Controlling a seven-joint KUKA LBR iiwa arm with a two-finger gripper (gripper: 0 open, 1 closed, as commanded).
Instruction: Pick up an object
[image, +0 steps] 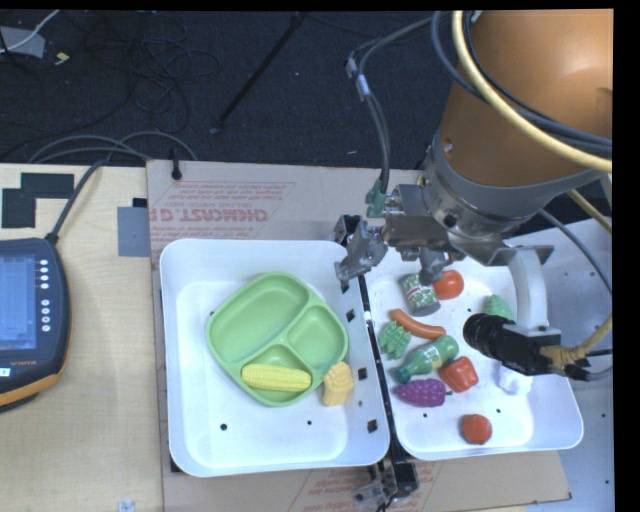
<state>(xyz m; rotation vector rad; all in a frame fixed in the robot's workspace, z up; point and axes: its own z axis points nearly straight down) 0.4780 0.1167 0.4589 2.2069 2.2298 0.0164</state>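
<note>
Gripper (432, 268) sat above the small green can (420, 293) and red tomato (449, 285) by the right white bin's (560, 440) far edge, its open/closed state unreadable; that crowding risked a glancing miss.

My arm (530, 90) is a fat rounded barrel, glossy orange up top with a grey collar below it. Black and pale cables loop around my upper body and one thin cable trails off to the left. My wrist is a cluster of grey metal blocks ending in my gripper (432, 270).
</note>
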